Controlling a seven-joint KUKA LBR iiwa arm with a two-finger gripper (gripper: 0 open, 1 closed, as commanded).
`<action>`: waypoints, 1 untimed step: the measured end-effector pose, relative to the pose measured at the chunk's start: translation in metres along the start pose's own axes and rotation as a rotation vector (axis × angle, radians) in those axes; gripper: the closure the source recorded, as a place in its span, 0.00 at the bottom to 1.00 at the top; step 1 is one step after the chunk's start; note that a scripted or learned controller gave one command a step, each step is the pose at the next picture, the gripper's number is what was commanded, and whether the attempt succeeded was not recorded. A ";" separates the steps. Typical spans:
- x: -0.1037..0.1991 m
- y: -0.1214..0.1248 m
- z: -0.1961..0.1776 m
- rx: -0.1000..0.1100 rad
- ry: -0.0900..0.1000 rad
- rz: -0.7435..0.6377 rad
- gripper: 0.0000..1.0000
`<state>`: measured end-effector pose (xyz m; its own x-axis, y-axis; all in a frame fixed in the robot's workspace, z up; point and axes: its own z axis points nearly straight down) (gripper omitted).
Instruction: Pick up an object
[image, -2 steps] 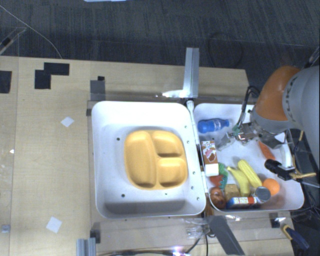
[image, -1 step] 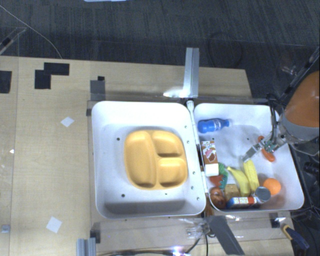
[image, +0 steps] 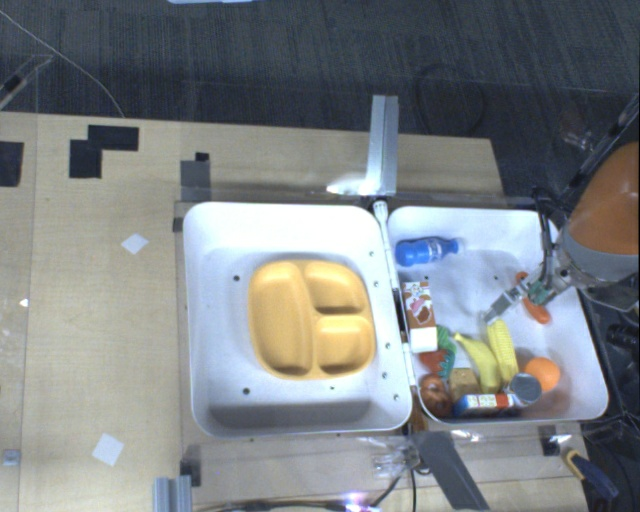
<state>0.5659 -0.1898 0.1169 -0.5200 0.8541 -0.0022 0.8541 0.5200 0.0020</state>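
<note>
we see the arm (image: 605, 215) come in from the right over the right bin (image: 470, 235), its gripper (image: 505, 303) reaching down-left above the bare middle of that bin. whether it is released or clenched we cannot tell (the tip is small and blurred), and nothing shows as grasped in it.

the nearest candidates lie just near-side of the tip: the corn cob (image: 502, 345) sits almost directly below it in the view, its long axis running far-to-near, and the banana (image: 478, 358) lies just left of the corn, slanting the same way. the orange (image: 541, 373) is nearer and to the right; the blue bottle (image: 425, 250) lies farther and to the left, long axis left-right.

we judge the coming move turns on a short shift toward the near side to reach the corn. the left bin (image: 215, 300) holds a yellow divided tray (image: 308, 318).
</note>
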 end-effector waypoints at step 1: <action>0.001 -0.025 0.016 -0.001 0.005 0.121 0.00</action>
<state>0.5438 -0.2023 0.1009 -0.4134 0.9105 0.0031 0.9105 0.4134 0.0026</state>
